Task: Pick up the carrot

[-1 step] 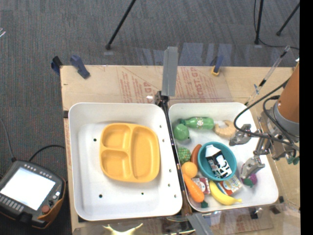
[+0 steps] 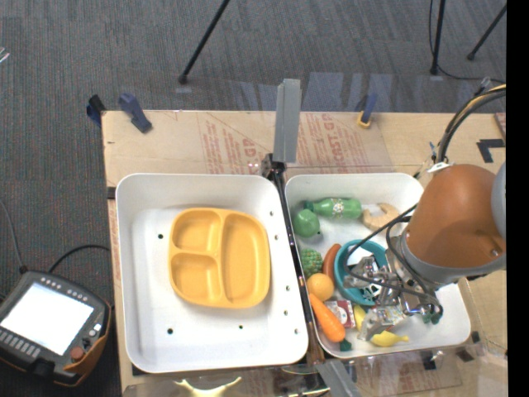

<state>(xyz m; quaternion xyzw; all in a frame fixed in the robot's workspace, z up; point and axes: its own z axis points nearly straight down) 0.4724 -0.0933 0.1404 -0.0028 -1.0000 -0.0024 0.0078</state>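
The carrot is orange with a small green stub at its lower end. It lies slanted along the front left side of the right bin. My gripper hangs low over the middle of that bin, just right of the carrot and apart from it, above a teal bowl. The arm's orange band hides the bin's right part.
Around the carrot lie an orange ball, a red and white packet, a red chili, a green bumpy piece, a green pepper, a green bottle and a yellow banana. The left bin holds a yellow divided plate.
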